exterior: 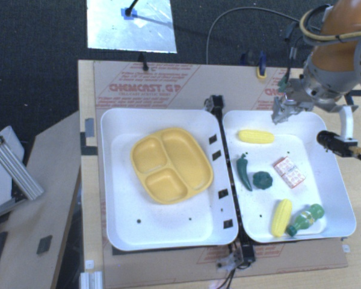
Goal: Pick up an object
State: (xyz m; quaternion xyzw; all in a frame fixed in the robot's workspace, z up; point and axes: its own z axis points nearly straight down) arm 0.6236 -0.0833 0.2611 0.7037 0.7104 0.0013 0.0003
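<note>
The right bin (334, 179) holds several objects. A yellow corn cob (256, 137) lies near its back edge. In the middle are a green pepper (244, 172), a dark green broccoli piece (263, 180) and a small red and white box (289, 172). A second yellow corn cob (281, 217) and a green bottle (305, 220) lie at the front. My gripper (283, 111) hangs over the bin's back edge, above and to the right of the back corn cob. Nothing shows in its grasp.
A yellow divided plate (171, 164) sits in the left bin (120, 221). A black divider (225, 173) runs between the bins. A black fitting (334, 142) sticks out at the right bin's right rim. Cables loop behind the bench.
</note>
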